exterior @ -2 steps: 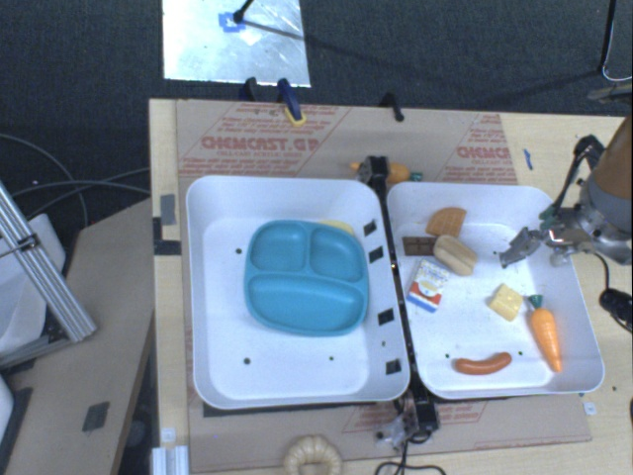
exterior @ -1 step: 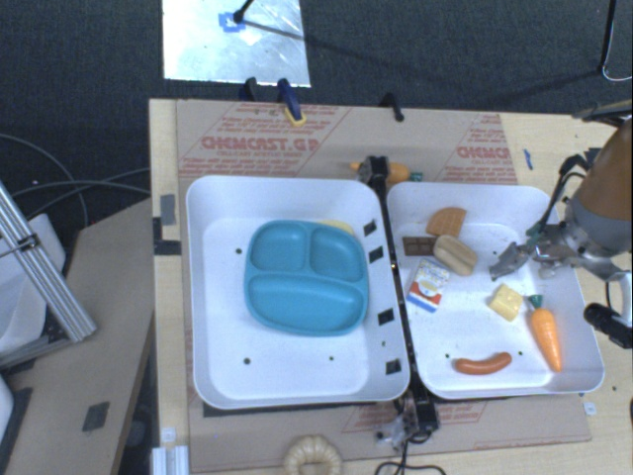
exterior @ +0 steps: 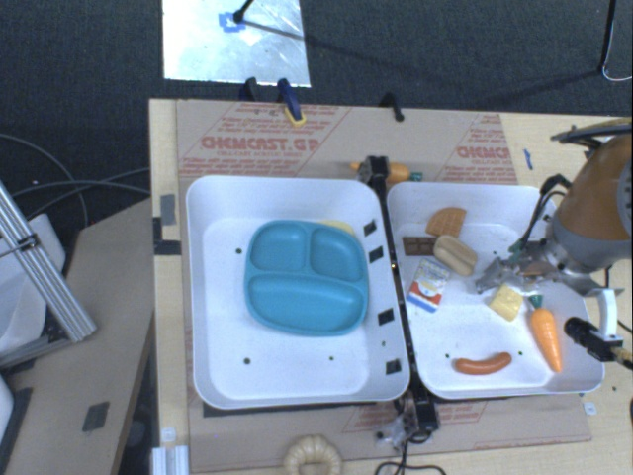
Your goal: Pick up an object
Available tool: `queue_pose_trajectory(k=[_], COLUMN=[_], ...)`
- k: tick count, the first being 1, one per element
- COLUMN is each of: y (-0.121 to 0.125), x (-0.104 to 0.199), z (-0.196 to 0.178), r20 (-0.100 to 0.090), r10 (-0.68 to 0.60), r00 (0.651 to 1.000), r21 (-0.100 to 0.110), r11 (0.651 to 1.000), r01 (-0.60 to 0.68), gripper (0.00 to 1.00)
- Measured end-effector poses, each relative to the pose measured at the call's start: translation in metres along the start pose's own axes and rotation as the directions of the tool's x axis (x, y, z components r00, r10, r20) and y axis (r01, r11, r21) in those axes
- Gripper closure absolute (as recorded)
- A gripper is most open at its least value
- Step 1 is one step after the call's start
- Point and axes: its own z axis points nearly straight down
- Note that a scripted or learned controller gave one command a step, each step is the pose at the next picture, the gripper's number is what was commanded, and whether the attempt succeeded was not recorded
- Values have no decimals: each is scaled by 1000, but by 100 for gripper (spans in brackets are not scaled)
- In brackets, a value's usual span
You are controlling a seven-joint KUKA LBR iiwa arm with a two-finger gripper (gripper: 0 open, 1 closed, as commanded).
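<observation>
You have the tray (exterior: 302,275) in the left bin (exterior: 213,295). Right of it, the right bin (exterior: 475,211) holds bun (exterior: 455,254), carton (exterior: 427,287), cheese (exterior: 505,303), carrot (exterior: 546,336) and sausage (exterior: 483,364).

Left bin (exterior: 223,295) holds a blue (three-compartment) tray (exterior: 305,275).

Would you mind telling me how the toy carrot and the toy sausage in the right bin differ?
The carrot is orange with a green top; the sausage is reddish-orange throughout. The carrot tapers to a point, while the sausage is evenly thick and slightly curved. The carrot lies lengthwise toward the bin's near wall; the sausage lies crosswise. Both rest on the floor of the same white bin.
</observation>
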Motion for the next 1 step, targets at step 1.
queue_pose_trajectory(k=[1], y=[1], x=[-1], z=[-13], r20=[1], r10=[1], r00=[1000], r21=[-4], r11=[1000], r01=[-1], gripper=[100])
